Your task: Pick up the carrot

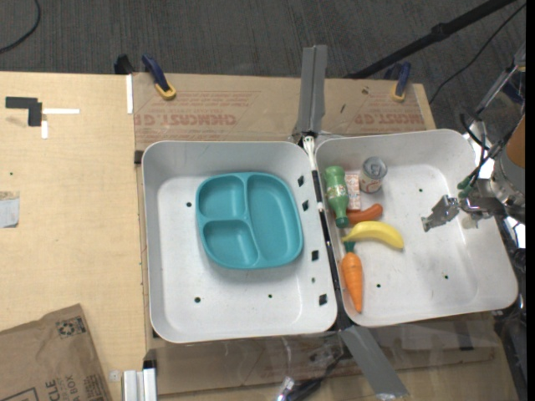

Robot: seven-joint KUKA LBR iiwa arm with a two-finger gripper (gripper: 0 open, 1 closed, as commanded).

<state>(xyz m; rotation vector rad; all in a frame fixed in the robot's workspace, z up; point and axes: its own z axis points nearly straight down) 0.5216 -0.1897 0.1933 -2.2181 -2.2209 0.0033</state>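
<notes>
The carrot [354, 281] lies in the right bin [468, 295], close to its left wall and near the front edge. Its green top points toward the back and its orange tip toward the front. Just behind it lies a banana [376, 236], and the green top of the carrot almost touches the left end of the banana. Behind the banana there is an orange sausage-like thing [365, 214], partly covered, so I cannot name it surely. Beside it stands a green bottle [336, 192] along the left wall, then a small packet [352, 192] with red print that is too small to read, and a small can [373, 170].

The tool [438, 215] hangs over the right part of the same bin, well apart from the carrot. It looks grey and blurred, and I cannot tell how wide it stands; nothing is seen in it. The arm behind it is cut off by the right edge.

The left bin [167, 299] carries a teal plate [249, 220] with three compartments. Both bins rest on the bench [67, 224].
</notes>
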